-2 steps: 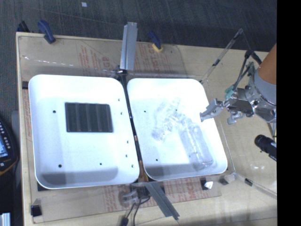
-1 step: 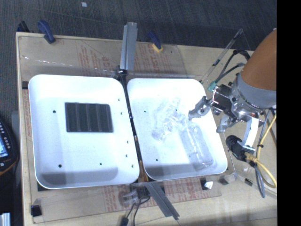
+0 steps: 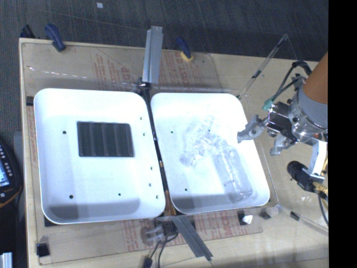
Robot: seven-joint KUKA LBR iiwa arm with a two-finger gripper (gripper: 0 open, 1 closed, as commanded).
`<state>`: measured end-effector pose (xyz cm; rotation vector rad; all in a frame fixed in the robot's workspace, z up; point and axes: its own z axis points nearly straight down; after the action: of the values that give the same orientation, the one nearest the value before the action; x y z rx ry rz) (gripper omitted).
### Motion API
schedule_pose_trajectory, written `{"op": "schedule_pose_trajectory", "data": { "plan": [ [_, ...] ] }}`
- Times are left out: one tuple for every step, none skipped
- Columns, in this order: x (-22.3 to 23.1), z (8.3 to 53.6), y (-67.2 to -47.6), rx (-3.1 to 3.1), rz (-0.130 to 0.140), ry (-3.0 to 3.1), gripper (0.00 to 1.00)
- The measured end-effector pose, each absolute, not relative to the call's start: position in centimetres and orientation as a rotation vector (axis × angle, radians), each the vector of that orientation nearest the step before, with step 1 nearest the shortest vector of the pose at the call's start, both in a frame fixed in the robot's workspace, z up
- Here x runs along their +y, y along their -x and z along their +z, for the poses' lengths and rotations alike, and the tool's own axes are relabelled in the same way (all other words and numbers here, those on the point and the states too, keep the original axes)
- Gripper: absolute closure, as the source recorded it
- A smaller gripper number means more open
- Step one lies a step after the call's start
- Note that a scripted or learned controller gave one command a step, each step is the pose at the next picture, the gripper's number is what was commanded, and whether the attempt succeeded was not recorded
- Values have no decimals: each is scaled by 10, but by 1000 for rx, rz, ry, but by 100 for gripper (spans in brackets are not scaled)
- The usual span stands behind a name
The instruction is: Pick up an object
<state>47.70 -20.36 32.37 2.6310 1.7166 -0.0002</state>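
Clear crumpled plastic bottles [image 3: 215, 152] lay in the right white bin [image 3: 167, 149] on the pale wooden bench [image 3: 33, 60]; the metal two-finger gripper [image 3: 260, 140] hung open, holding nothing.

Gripper [image 3: 261, 139] hangs at right, fingers spread (nothing between).

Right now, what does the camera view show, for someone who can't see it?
A robot gripper hangs open at the right edge of the right bin, holding nothing. Clear plastic bottles lie jumbled in that bin. The left bin has a dark ridged rectangle on its floor.
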Motion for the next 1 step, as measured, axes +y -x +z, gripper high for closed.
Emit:
{"op": "schedule_pose_trajectory", "data": {
  "plan": [
    [-202,337,-477,1693,-1,-2647,0]
  ]
}}
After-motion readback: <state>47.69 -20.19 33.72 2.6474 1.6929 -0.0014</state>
